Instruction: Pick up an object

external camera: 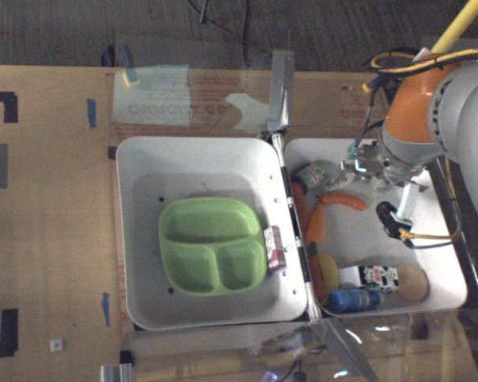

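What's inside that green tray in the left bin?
The green tray has three compartments that look bare. A small dark packet lies against its right edge, outside it. Whatever is underneath is covered.

faint print on cardboard sheet (pixel 155 102) — unreadable, no other text legible

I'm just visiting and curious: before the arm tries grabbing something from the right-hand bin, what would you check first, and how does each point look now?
1. Things to pick are in the right bin: ok; an orange carrot-like toy, a blue bottle and a small cow-print carton lie there.
2. Tool is over that bin: ok, near its upper edge.
3. Tool already carrying something: cannot tell.
4. Targets well separated: not ok; most crowd along the bin's left wall.
5. Cable clear of the toys: ok, though it hangs over the bin.
6. Left bin undisturbed: ok; the green divided tray lies flat.
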Controlling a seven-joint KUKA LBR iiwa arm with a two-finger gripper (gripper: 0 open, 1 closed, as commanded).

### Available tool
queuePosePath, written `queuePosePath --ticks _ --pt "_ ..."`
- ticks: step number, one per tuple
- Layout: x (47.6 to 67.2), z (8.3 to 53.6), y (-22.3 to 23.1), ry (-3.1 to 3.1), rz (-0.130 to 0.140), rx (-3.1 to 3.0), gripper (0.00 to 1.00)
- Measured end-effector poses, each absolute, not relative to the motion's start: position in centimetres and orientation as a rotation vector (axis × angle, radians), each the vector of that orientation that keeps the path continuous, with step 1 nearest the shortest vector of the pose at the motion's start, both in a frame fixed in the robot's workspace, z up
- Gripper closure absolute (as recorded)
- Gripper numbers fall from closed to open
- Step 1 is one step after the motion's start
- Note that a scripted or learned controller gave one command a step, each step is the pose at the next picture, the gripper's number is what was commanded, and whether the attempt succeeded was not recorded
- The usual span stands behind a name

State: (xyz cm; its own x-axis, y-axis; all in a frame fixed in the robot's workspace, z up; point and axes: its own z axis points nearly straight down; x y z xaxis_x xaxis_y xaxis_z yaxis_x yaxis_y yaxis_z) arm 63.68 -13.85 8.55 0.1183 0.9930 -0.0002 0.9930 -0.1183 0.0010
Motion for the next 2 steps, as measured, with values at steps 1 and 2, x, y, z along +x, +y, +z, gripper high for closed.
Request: queuePosePath --ticks 1,2 --pt "63.8 9.7 -13.9 2.083 0.006 2.347 1.0" --pt "65.9 17.6 -22.0 1.957 0.002 2.453 1.0"
